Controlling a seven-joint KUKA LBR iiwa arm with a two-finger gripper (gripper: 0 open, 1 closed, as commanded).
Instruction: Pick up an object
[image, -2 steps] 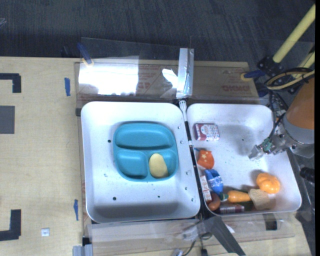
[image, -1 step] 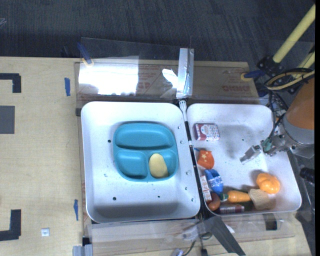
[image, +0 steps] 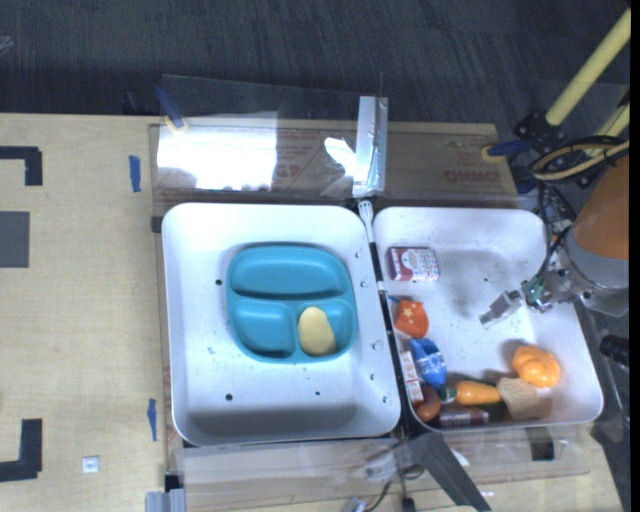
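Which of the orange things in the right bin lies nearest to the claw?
The orange pumpkin-like piece, just below the claw; the carrot lies lower.
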